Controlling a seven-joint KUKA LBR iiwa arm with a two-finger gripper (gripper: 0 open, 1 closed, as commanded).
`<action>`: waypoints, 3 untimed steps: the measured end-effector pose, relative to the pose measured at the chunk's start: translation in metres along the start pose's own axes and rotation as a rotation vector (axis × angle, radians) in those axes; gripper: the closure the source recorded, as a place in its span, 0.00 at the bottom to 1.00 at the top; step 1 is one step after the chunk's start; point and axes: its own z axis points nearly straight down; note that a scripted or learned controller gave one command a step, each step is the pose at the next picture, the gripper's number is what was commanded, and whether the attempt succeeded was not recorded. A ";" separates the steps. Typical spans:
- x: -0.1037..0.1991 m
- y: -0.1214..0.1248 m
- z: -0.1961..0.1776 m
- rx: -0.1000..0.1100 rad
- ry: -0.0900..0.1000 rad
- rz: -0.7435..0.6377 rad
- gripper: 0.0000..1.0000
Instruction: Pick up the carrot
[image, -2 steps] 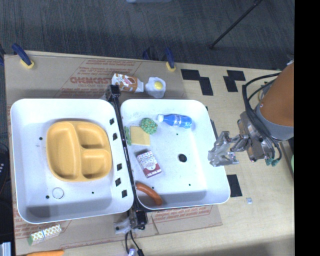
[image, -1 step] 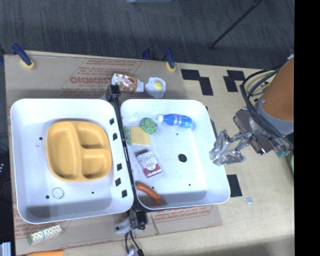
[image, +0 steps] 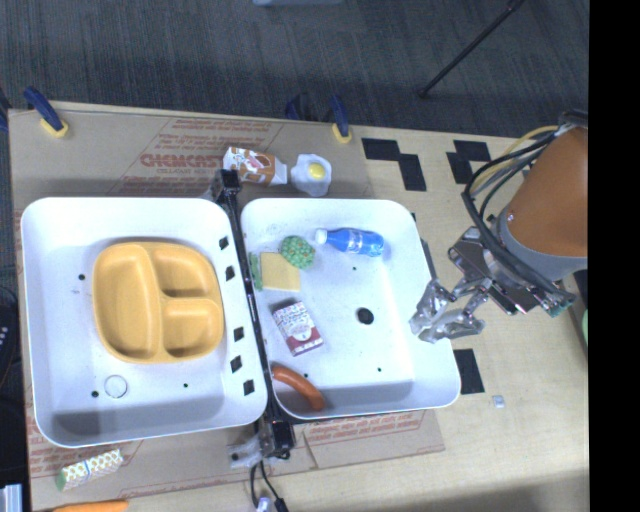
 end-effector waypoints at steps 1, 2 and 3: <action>-0.002 -0.004 -0.009 0.001 -0.001 -0.220 1.00; 0.004 0.001 -0.004 -0.001 0.001 -0.477 1.00; 0.005 0.002 -0.009 0.002 -0.001 -0.875 1.00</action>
